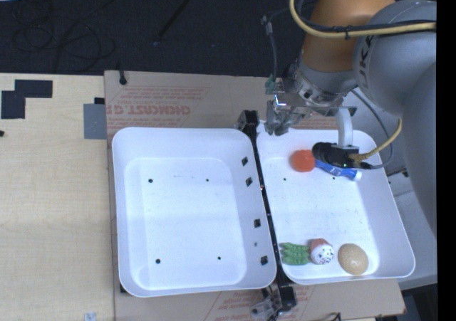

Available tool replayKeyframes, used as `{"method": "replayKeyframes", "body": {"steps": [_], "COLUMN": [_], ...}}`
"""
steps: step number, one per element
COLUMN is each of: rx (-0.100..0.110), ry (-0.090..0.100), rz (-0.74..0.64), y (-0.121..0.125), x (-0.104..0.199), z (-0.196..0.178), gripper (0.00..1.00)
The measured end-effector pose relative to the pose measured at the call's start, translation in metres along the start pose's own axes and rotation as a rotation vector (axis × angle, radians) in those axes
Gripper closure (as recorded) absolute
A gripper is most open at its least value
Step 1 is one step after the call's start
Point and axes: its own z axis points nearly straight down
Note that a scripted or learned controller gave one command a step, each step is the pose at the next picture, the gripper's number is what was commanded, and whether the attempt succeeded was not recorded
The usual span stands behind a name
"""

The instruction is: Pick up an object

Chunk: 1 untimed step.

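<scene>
You have the grey arm (399, 49) reaching in from the right, with its orange band (345, 3) above the far edge of the right bin (335, 213). A cardboard sheet (178, 99) carries both white bins, and the left bin (185, 213) stands side by side with the right one, their inner walls meeting.

The gripper (276, 122) hangs at the right bin's far left corner, just beside the divide. You cannot tell how far the claw is open or whether it has hold of anything.

Everything you could pick lies in the right bin:
- A tan egg-shaped object (353, 258) sits toward the near right corner.
- A green object (293, 253) lies at the near left corner.
- An orange-red ball (303, 161) rests near the far edge, close to the gripper but apart from it.
- A blue object (340, 169), partly hidden, lies just right of the ball.
- A small white piece with red marks (321, 251) sits between the green object and the tan one.
</scene>
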Motion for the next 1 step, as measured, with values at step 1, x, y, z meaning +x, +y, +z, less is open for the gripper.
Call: {"method": "replayKeyframes", "body": {"steps": [1], "rx": [0.011], "ry": [0.0], "rz": [0.004], "y": [-0.0269], "x": [0.0173], "z": [-0.0143], "gripper": [1.0]}}
